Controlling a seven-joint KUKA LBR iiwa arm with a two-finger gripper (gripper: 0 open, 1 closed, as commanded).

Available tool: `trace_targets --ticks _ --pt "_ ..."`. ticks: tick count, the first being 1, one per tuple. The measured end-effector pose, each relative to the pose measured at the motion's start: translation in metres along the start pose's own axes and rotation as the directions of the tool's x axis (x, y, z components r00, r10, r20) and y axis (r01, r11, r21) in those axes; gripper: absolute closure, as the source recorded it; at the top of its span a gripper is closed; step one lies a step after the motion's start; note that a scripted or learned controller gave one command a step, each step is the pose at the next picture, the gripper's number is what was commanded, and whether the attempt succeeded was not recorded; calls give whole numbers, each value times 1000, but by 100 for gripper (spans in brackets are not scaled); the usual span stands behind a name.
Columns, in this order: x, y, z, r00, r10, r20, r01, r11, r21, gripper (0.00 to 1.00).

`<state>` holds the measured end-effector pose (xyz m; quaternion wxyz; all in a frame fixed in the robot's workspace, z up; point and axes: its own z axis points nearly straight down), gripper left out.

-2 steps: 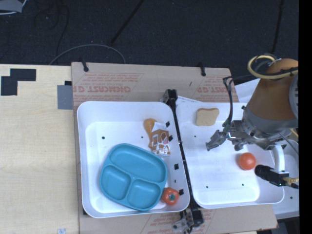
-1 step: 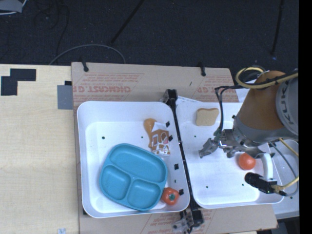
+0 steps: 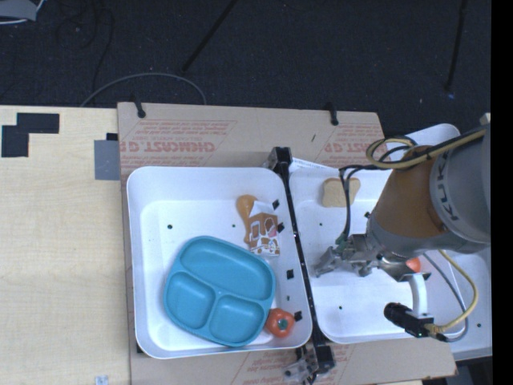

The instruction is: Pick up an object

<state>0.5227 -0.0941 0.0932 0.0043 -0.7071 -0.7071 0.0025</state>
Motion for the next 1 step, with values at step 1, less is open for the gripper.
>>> trace_targets --ticks 1 --pt "0 -1 6 1000 3 1 -3 1000 -4 0"
